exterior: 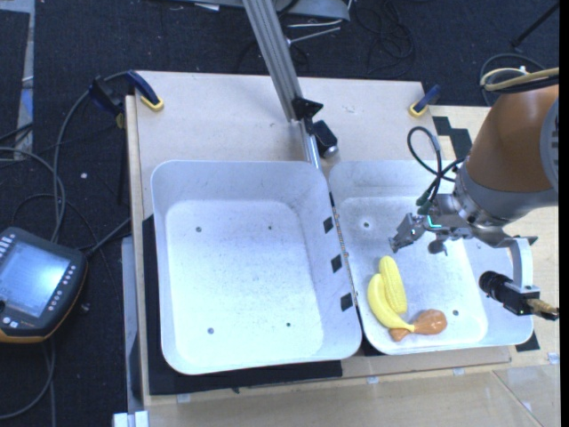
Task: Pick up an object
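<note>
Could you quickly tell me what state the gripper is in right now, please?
Gripper: above the right bin, up-right of the bananas; nothing seen between its fingers, and whether it is open or shut cannot be told.

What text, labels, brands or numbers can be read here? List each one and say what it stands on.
None can be read.
Handheld control pendant: its screen is lit, but whatever it shows is too blurred to read.
White bins: black tabs along the shared edge, no lettering visible.
Arm, pincer, bananas and the brownish object beside them: no markings visible.
</note>
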`<state>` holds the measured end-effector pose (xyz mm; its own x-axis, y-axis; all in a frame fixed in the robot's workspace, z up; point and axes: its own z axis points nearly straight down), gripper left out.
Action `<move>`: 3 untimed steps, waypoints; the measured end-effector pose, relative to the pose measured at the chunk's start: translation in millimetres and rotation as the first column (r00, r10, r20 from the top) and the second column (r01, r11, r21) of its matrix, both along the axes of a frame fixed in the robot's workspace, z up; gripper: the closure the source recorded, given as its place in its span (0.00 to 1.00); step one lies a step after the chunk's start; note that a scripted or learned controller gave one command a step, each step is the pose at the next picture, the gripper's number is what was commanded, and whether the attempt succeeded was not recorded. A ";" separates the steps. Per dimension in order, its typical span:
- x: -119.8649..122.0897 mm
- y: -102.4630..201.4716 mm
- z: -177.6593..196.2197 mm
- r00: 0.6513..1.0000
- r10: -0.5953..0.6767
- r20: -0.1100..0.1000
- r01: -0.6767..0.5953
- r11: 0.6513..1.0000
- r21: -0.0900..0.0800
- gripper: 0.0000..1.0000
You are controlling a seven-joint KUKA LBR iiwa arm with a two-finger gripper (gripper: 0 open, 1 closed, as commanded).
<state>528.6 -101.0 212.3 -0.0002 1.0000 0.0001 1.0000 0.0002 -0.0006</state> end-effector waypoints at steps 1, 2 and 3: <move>0.0 0.0 0.0 1.000 0.000 0.000 0.000 1.000 0.000 0.00; 1.3 5.4 -61.2 1.000 0.000 -0.005 0.000 1.000 0.001 0.00; -0.1 5.7 -113.8 1.000 0.000 -0.004 0.000 1.000 0.000 0.00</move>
